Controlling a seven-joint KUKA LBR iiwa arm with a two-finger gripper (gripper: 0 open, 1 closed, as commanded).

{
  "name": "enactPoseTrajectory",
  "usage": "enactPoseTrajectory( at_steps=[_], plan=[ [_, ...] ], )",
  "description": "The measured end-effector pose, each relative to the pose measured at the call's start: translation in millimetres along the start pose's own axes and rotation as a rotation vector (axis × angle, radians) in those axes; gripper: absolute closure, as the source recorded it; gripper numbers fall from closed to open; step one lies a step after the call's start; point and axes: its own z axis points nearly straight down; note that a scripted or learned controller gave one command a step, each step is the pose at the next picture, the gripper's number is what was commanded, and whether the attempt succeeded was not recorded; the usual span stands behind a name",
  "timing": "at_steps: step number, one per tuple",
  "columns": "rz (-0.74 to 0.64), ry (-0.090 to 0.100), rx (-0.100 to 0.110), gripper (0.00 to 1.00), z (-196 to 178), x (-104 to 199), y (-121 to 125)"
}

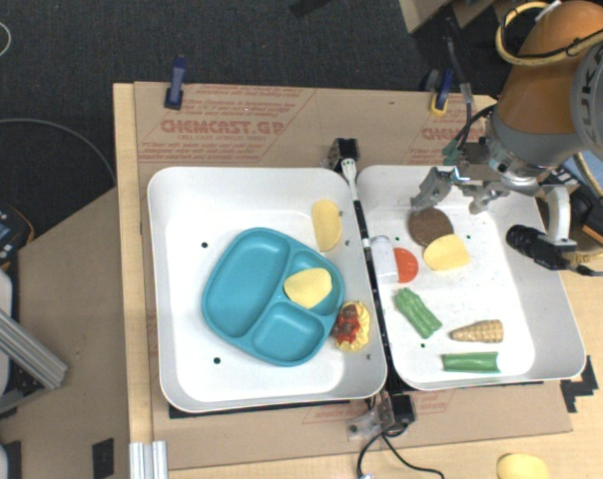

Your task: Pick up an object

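I have the end effector point(452, 190) spread wide and holding nothing above the right bin point(551, 337), just over the brown disc point(430, 226). Approach step; next I'd descend and close.

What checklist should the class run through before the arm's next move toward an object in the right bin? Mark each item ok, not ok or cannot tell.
1. Gripper above the right bin: ok.
2. Brown disc lies just below the gripper: ok.
3. Anything held between the fingers: not ok, nothing there.
4. Disc free of neighbours: not ok, yellow piece touches it.
5. Height above the disc: cannot tell.
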Motion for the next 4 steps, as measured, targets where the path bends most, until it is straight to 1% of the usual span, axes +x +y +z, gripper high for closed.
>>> enactPoseTrajectory(
  at_steps=[1,2,3,4],
  plan=[
    [0.007,-0.001,0.005,0.0,121.1,-40.6,-29.5],
    [0.002,-0.002,-0.008,1.0,103.7,-37.8,-25.1],
    [-0.013,0.007,-0.006,1.0,13.7,92.2,-85.5],
    [-0.002,-0.001,-0.023,1.0,-166.0,77.6,-93.5]
  ],
)
